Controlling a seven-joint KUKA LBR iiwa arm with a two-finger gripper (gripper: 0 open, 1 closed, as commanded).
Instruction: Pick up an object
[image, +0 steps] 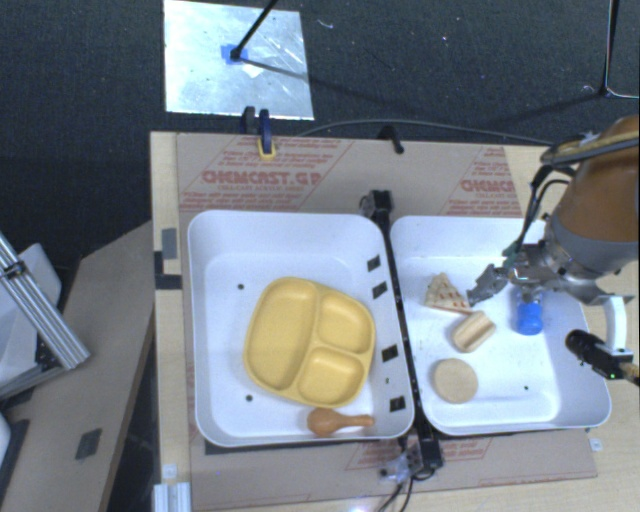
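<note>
Right white bin (575, 405) — tool (500, 283) above it near the wedge (446, 294), grip state impossible to tell.

Brown lettered board (300, 175) under 2 white bins (215, 300), silver sheet (235, 55) on dark carpet (80, 100) beyond

We see a bulky arm (600, 215) whose rounded upper shell is orange-brown, stepping down into a grey wrist section. Thin dark cables loop along its left side. Below the wrist sits a cluster of grey metal parts, angular and glinting, and a black fitting tipped with a small green light juts out lower down.
</note>
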